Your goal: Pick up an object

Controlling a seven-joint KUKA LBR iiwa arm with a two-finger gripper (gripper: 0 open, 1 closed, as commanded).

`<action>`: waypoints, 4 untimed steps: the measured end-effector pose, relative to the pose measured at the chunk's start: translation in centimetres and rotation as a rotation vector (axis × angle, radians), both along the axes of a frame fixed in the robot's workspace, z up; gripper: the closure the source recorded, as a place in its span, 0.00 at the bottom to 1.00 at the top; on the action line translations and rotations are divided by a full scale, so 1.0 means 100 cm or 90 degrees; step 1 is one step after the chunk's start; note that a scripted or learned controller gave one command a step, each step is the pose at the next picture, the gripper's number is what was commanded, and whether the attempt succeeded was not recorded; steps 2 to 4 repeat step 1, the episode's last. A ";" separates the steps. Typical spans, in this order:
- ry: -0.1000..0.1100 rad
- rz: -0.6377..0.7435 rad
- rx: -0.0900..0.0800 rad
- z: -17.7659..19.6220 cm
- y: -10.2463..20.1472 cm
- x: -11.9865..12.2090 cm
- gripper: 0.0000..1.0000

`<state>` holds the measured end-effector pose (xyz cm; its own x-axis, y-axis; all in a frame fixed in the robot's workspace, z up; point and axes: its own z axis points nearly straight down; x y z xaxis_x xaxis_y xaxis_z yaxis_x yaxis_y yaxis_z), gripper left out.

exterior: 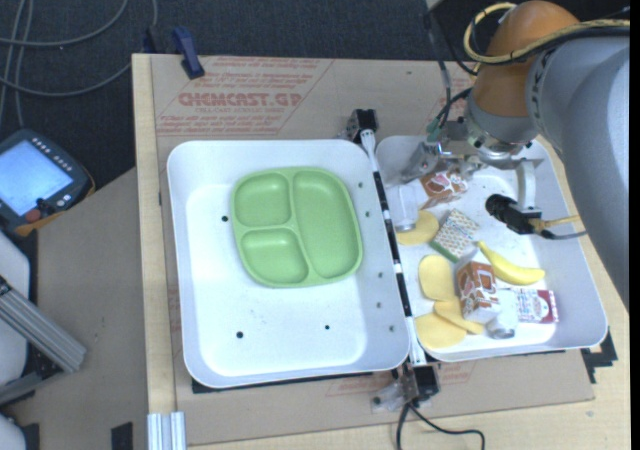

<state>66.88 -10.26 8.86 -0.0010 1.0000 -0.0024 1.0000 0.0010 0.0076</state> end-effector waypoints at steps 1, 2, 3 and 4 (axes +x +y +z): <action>-0.008 -0.002 -0.007 0.012 -0.005 0.002 1.00; -0.008 -0.002 -0.007 0.012 -0.005 0.002 1.00; -0.008 -0.002 -0.007 0.012 -0.005 0.002 1.00; -0.008 -0.002 -0.007 0.012 -0.005 0.002 1.00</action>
